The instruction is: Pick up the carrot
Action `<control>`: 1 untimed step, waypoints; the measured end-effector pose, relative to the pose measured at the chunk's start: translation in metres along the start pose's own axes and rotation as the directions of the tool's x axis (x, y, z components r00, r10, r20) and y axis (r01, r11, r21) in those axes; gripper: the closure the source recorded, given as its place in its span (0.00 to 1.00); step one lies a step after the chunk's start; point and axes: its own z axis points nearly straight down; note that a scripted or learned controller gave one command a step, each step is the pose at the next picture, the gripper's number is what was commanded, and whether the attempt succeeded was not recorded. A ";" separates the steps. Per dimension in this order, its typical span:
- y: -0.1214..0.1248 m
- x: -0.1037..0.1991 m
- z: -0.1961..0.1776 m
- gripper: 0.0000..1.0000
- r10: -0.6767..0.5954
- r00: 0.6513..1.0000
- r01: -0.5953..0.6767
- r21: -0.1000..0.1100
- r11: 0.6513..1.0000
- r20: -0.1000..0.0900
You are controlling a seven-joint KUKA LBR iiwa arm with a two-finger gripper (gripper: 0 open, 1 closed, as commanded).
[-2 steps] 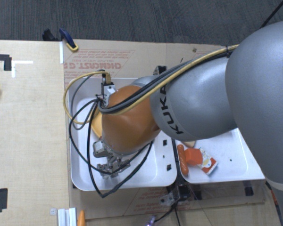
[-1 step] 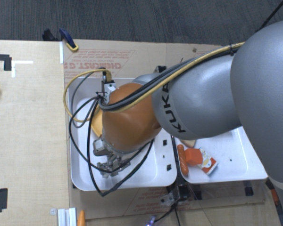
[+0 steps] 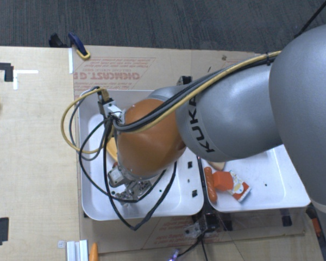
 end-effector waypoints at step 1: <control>0.013 0.033 0.000 1.00 -0.274 0.962 0.274 -0.001 0.962 -0.001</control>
